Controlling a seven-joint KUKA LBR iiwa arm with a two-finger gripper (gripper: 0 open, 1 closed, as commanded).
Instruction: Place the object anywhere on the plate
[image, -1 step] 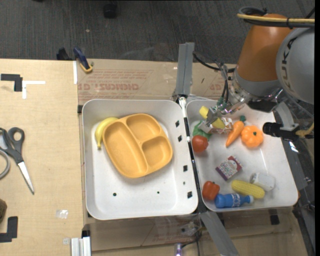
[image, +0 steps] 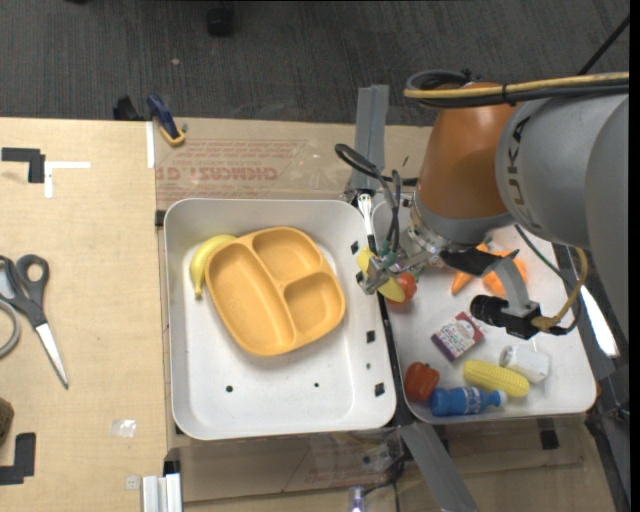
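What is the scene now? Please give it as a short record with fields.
plate: orange divided plate in the left bin
beside plate: yellow banana at its left edge
end effector: above the bins' shared edge, near a red and yellow object
right bin items: corn, blue bottle, red pepper, small pink carton
bench: scissors at far left

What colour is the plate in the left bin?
Orange-yellow, a divided plate; clearest in the camera view.

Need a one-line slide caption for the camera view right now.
KUKA arm's hand poised over a small red-and-yellow toy at the right bin's left edge, beside the orange divided plate in the left bin.
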